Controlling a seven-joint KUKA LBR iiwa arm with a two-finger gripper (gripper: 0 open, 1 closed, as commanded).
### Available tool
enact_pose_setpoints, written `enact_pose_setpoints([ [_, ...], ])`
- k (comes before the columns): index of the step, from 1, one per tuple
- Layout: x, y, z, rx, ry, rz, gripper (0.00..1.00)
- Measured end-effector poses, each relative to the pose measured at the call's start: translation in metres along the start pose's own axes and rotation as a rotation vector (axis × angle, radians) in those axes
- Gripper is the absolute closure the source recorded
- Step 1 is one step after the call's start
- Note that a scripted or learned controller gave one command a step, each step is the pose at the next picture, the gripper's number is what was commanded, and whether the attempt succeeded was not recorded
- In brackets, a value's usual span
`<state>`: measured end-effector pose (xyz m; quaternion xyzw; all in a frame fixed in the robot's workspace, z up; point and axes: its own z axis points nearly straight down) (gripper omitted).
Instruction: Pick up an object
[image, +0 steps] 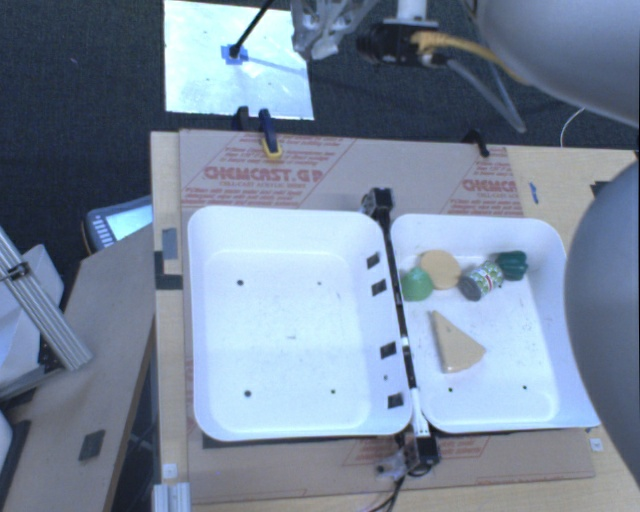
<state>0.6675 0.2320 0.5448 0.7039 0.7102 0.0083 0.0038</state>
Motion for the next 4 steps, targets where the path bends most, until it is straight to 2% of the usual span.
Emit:
enact_pose_setpoints([
  [1, -0.053, -0.004, 0.215, 0.032, -0.012, 0.012, 1.00],
  [2, 0.006, 0.000, 0.047, -0.002, 0.001, -0.001, 1.00],
  [3, 0.000, -0.005, 0.262, 0.030, -0.010, 0.008, 1.00],
  [4, 0.002, 0.000, 0.098, -0.001, 0.000, 0.004, 1.00],
])
